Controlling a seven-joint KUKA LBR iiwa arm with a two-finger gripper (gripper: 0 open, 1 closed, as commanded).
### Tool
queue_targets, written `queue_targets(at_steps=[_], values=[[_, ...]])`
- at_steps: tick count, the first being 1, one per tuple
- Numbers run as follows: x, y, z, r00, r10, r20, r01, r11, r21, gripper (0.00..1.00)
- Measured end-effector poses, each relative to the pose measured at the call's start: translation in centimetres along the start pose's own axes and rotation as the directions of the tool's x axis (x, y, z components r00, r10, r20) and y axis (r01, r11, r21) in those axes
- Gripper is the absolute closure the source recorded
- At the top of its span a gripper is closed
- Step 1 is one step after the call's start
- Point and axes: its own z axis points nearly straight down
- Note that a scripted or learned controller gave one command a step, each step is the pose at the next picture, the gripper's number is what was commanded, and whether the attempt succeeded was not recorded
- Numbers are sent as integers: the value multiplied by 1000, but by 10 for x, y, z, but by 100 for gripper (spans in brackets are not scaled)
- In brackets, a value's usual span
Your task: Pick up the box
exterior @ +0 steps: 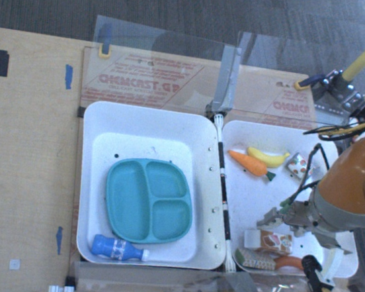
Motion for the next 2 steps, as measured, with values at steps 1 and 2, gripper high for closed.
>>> queue_targets(at_steps=[1,2], values=[[-4,72,15,991,132,0,-132,991,-5,0],[-6,133,15,998,-62,1,62,998,-5,0]])
